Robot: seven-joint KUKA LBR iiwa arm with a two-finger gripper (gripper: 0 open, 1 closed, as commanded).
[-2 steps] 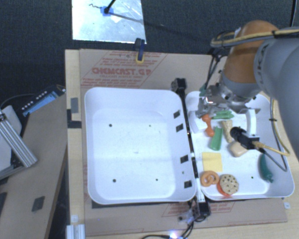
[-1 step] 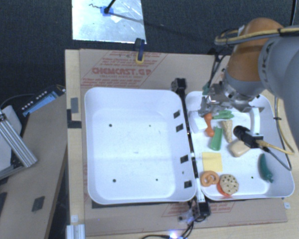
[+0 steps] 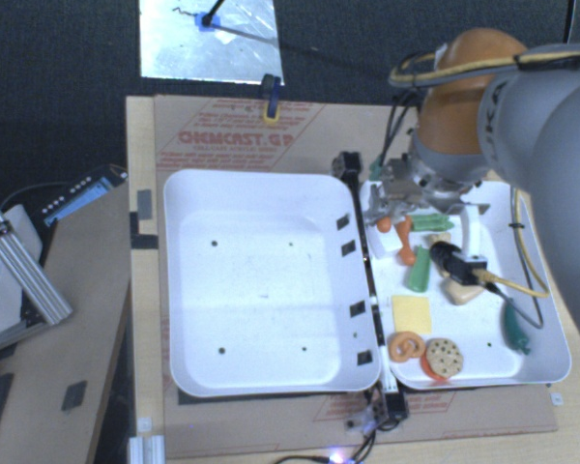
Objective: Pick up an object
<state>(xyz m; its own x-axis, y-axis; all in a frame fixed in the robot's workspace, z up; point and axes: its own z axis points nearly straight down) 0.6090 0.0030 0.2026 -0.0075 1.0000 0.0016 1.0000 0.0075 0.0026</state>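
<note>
The right bin (image 3: 546, 356) holds several small toy items: an orange carrot-like piece (image 3: 405, 243), a green stick (image 3: 420, 269), a yellow square slice (image 3: 412, 312), a pretzel (image 3: 405, 346), a cookie (image 3: 444, 357), a beige piece (image 3: 461, 292) and a dark green tool (image 3: 514, 327). My gripper (image 3: 394, 204) hangs low over the far left part of that bin, just above the orange piece and a pale green item (image 3: 430, 222). The arm's wrist covers much of the gripper.
The left bin (image 3: 188, 356) lies beside it, sharing a middle wall with black clips (image 3: 352, 249). A black-and-yellow cable (image 3: 493, 280) crosses the right bin. Cardboard underlies both bins; a metal plate (image 3: 211, 27) sits at the back.
</note>
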